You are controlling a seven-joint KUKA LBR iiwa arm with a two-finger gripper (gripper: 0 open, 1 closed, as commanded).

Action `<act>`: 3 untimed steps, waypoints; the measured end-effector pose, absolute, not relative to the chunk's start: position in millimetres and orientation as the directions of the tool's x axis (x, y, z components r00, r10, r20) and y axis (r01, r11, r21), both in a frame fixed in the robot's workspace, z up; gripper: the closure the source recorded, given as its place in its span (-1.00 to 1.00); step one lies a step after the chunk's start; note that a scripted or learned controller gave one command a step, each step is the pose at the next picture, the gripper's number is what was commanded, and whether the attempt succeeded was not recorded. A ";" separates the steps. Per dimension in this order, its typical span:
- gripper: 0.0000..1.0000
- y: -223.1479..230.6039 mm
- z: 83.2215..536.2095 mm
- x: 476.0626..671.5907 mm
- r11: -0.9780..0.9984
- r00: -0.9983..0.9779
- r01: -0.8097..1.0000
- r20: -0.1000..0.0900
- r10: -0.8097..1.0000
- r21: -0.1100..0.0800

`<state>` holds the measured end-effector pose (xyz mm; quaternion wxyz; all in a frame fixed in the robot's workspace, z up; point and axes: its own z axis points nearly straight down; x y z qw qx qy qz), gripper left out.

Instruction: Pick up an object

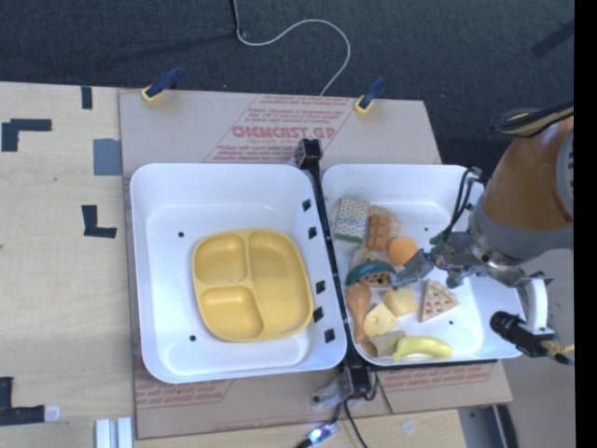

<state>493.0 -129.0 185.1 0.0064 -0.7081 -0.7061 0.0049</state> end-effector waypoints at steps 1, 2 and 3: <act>-1.00 -129.0 191.5 496.3 0.000 0.000 1.000 0.000 1.000 -0.002; -1.00 -128.5 146.8 490.0 0.001 -0.001 1.000 0.001 1.000 -0.008; -1.00 -124.3 89.0 495.8 0.000 0.000 1.000 -0.005 1.000 0.002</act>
